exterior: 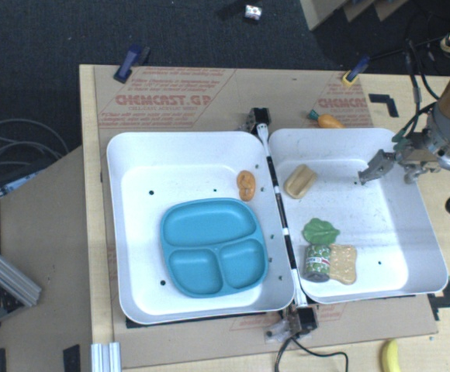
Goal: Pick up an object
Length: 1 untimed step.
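Note:
My gripper (394, 169) hangs over the far right part of the right bin (399, 215), open, with nothing between its fingers. To its left in that bin lies a tan bread-like block (299, 181). Near the bin's front left corner sit a green leafy piece (320, 230), a small dark jar (316, 263) and a tan biscuit-like piece (342, 263), bunched close together. The left bin (132, 208) holds a blue divided plate (213, 246) and a small orange-brown lump (246, 184) by the divider.
A small orange carrot-like piece (327, 120) lies on the bench behind the right bin. A yellow object (390, 356) lies at the bench's front right. Blue clips (130, 62) sit at the back corners. Cables trail at the left.

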Motion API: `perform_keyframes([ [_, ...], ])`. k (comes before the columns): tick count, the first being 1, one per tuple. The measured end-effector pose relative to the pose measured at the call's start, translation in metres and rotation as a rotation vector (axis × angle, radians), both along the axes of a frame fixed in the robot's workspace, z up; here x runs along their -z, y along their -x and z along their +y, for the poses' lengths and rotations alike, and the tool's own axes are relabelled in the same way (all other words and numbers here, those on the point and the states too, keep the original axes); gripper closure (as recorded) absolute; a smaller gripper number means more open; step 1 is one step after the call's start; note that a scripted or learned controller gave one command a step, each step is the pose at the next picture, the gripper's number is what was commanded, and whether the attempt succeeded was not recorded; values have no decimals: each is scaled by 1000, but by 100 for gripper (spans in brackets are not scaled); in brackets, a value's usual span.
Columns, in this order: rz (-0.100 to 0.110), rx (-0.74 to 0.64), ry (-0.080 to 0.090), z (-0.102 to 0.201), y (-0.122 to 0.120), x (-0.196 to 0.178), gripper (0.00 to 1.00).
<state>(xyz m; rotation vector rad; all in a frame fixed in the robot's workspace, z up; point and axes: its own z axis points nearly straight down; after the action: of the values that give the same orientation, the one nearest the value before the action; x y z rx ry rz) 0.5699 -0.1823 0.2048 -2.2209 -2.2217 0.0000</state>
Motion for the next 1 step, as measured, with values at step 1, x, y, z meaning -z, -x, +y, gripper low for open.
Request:
perform_keyframes([
  [1, 3, -1, -1, 65, 14, 95, 0],
])
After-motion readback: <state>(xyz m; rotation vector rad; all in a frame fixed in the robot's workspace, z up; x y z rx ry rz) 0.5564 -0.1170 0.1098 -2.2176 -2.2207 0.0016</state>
